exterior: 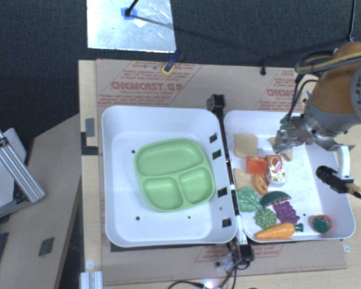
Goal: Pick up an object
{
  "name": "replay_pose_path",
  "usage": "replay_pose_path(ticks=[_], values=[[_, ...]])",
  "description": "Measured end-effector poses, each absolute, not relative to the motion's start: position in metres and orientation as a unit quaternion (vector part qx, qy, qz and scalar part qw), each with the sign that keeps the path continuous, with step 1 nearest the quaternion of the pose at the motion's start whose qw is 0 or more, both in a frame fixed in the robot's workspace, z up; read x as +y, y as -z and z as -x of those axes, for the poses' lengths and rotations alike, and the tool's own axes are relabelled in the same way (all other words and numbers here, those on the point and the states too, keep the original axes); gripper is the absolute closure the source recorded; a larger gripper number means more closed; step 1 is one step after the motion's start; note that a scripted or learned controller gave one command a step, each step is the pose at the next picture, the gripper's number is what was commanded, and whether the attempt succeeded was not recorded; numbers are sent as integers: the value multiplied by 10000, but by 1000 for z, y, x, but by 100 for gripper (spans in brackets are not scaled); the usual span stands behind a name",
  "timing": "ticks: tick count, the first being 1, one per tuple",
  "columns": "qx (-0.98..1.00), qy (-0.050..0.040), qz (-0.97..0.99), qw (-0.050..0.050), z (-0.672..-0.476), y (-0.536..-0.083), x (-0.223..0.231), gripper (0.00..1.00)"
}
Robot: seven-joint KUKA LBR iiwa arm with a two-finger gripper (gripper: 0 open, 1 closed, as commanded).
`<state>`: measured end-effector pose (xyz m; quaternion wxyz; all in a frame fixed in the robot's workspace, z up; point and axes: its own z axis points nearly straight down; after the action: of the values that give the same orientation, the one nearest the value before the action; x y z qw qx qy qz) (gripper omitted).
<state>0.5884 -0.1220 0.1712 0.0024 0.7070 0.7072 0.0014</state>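
Note:
My gripper hangs over the back part of the right bin, coming in from the right on the grey arm with the orange band. Just left of it lies a tan bread slice. Below it are a red-orange piece and a small white carton. Further forward lie a green leafy piece, a dark green slice, purple grapes, a broccoli, an orange carrot and a round teal-and-orange toy. Nothing shows as held.
The left bin holds a light green divided plate. A black divider with clips runs between the bins. The right half of the right bin is bare white floor. A silver sheet lies beyond the bench.

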Motion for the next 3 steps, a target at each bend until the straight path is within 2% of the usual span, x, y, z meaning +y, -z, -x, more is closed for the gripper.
replay_pose_path(ticks=[1,2,3], values=[[7086,-21,-7056,31,-590,-226,-122,100],[7100,-8,-7042,-5,-585,-217,-75,100],[7094,-2,-7048,-3,-568,-222,-56,100]])
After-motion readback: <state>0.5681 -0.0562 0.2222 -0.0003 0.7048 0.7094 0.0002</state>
